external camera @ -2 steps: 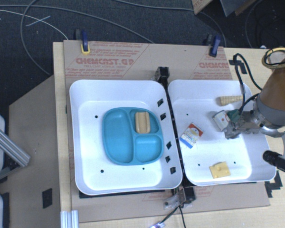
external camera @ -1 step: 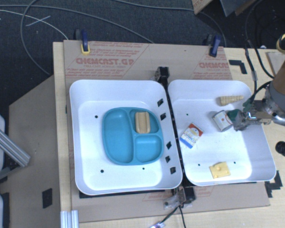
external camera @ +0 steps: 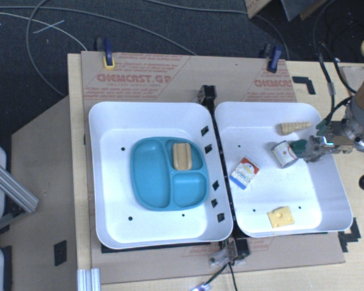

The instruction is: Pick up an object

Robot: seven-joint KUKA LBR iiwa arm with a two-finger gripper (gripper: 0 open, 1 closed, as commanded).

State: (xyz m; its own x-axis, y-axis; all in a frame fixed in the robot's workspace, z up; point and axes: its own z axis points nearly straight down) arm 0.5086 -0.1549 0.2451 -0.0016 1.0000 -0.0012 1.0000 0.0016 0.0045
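Two shallow white bins sit side by side on the desk (external camera: 139, 71). In the left bin (external camera: 109, 211) lies a blue divided plate (external camera: 155, 177), and a tan wooden block (external camera: 181, 156) rests in its far right compartment. The right bin (external camera: 327, 205) holds four loose things: a small silver can (external camera: 283, 154) lying on its side near the middle, a pale wafer-like stick (external camera: 293, 128) just beyond it toward the far wall, a small white, red and blue packet (external camera: 243, 174) toward the left side, and a yellow piece (external camera: 280, 217) close to the near wall. The gripper (external camera: 306, 148) reaches in from the right at the bin's right side, with its green-tipped end just beside the can's right end. How wide its fingers stand cannot be told, nor whether they have hold of the can.
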